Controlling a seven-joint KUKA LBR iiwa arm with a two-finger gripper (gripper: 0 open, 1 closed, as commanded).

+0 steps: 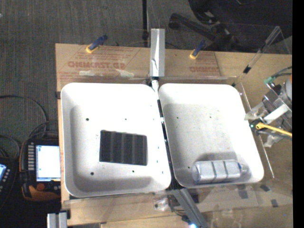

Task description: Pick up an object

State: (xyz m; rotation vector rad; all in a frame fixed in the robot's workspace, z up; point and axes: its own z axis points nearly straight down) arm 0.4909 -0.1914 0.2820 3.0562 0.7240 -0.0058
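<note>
Arm end with gripper (pixel 278 109) sits at the far right edge of the camera view, outside the bins, just past the right bin's (pixel 209 91) right wall. Mostly cut off by the frame, so can't tell its state; nothing seen held.

Nearest candidate: grey ribbed block (pixel 219 170), down-left of the gripper, lying flat against the right bin's front wall near its front-right corner. Looks like a pale, rounded, three-segment piece, maybe plastic or foam. Probably light, fairly stiff, smooth so possibly slippery. Best hold judged across its short width at the middle segment; the front wall touching it leaves little room for the finger on that side, so risk of a miss or a nudge.

Further left, well apart from the gripper: dark ribbed slab (pixel 123 147) lying flat mid-floor of the left bin (pixel 71 99). Wide, thin, low profile, likely stiff. Hard to span across; an edge pinch or grooves would be the only hold.

Beyond the bins' far side: blue-yellow clamps (pixel 96 43) on the board.
</note>
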